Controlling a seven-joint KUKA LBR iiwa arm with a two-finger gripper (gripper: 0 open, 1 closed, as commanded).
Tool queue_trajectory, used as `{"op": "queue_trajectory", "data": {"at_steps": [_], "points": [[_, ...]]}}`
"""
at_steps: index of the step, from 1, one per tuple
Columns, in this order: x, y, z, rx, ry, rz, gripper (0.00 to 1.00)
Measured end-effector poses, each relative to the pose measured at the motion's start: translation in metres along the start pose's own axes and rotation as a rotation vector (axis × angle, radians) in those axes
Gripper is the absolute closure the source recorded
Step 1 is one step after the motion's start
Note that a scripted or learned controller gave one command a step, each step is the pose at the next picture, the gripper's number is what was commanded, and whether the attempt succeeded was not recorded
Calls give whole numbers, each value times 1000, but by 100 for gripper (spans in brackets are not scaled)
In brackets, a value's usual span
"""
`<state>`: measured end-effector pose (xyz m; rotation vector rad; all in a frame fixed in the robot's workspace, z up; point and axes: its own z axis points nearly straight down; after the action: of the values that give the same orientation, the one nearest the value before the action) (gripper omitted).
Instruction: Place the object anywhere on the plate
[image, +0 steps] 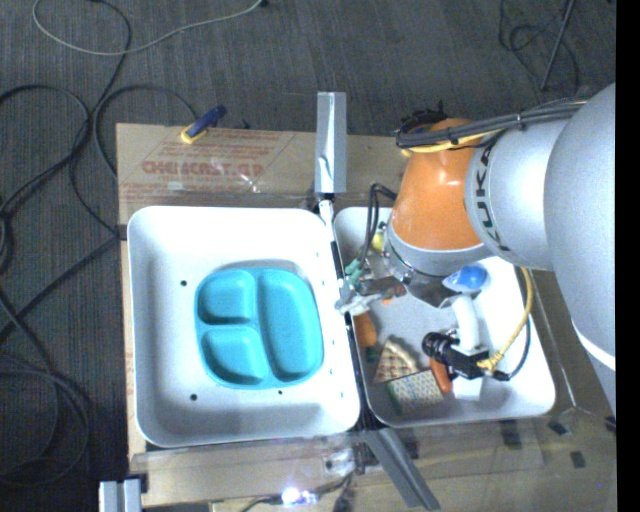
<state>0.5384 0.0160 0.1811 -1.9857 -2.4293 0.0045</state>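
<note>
Clutter fills the right bin, where my gripper hangs low at its left wall, above an orange piece that I judge to be the object. Whether the jaws are wide or narrow I cannot tell. The blue plate sits bare in the left bin. I'd confirm a firm pinch, lift above the wall, then cross left.

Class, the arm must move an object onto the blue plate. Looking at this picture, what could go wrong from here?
1. The objects in the right bin lie crowded together, so the gripper may nudge or catch a neighbour.
2. The gripper sits close to the wall between the bins; a lift could knock against it.
3. The plate has raised dividers, so an object dropped there may tip or roll.
</note>
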Motion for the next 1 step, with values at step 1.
{"op": "queue_trajectory", "data": {"at_steps": [1], "points": [[4, 83, 0, -1, -1, -41, 100]]}}
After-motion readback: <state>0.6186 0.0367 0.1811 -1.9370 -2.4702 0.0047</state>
